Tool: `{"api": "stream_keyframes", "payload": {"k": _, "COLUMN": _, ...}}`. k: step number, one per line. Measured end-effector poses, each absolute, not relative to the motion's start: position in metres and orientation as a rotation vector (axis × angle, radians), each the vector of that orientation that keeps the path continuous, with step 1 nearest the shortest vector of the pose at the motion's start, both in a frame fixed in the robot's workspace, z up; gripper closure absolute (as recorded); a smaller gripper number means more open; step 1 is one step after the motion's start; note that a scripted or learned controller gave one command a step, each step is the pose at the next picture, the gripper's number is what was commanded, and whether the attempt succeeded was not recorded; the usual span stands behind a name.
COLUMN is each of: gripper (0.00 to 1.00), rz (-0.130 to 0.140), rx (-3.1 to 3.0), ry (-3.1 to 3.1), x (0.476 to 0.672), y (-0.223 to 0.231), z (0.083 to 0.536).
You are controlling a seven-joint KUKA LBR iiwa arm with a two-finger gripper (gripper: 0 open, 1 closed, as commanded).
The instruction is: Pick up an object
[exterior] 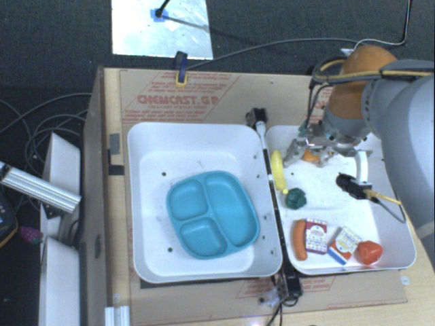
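First: Closest to us looms the grey arm [404,121], reaching in from the right over the desk [224,87]. What do we have beneath it?

Second: Two white bins. We see the left bin [153,161] holding a blue divided tray [213,214]. In the right bin [401,240] we count the loose things. A yellow banana-shaped piece [276,170] lies along the wall beside the left bin. At the front are an orange-red sausage shape [300,240], a red-and-white box [316,236], a blue-edged box [345,243] and a round red piece [369,252]. A dark green lump [296,197] sits just below the yellow piece.

First: And the end effector [307,156]?

Second: We find it low at the back of the right bin, fingers spread apart, with a small orange piece [310,157] lying between them. We'd say it grips nothing yet: the fingers flank the piece, but we cannot see them pressing on it.

First: So we judge that closing on it is the step in hand. How do we do that well?

Second: We'd keep the orange piece centred between the fingers and bring the tips down near the bin floor, so they catch its middle rather than its top. Then we'd close slowly and evenly, since so small a piece may squirt out, and lift straight up. The yellow piece lies near the left-hand finger, so we'd avoid any sideways sweep.
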State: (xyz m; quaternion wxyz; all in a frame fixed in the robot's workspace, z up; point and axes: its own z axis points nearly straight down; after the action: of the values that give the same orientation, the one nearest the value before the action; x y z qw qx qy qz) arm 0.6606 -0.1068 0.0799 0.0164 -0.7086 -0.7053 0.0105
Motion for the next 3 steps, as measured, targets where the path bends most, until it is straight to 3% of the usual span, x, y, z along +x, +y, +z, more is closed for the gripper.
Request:
{"api": "stream_keyframes", "payload": {"k": 2, "gripper": 0.0, "rz": 0.031, "rx": -2.203, "ry": -2.195, "x": 0.661, "y": -0.116, "z": 0.079}}
{"api": "stream_keyframes", "payload": {"k": 3, "gripper": 1.0, "rz": 0.038, "rx": -2.202, "ry": -2.197, "x": 0.661, "y": -0.118, "z": 0.09}}
